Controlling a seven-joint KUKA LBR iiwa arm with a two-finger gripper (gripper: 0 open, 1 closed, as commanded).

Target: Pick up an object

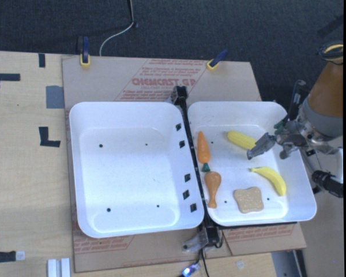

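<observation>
The right bin (242,107) holds an orange carrot (203,148) and a brown drumstick (212,186) along its left wall. A slice of bread (248,199) lies near the front, with one yellow banana (241,139) in the middle and a second banana (271,179) nearer the front right. My gripper (272,149) hangs over the bin's right side, just right of the upper banana and above the lower one. It is open, with nothing between its fingers.
The left bin (127,172) stands beside the right one, with a black divider (187,154) between them. Both rest on a cardboard sheet (161,79) held by clamps at the back. A white cable (118,33) runs behind.
</observation>
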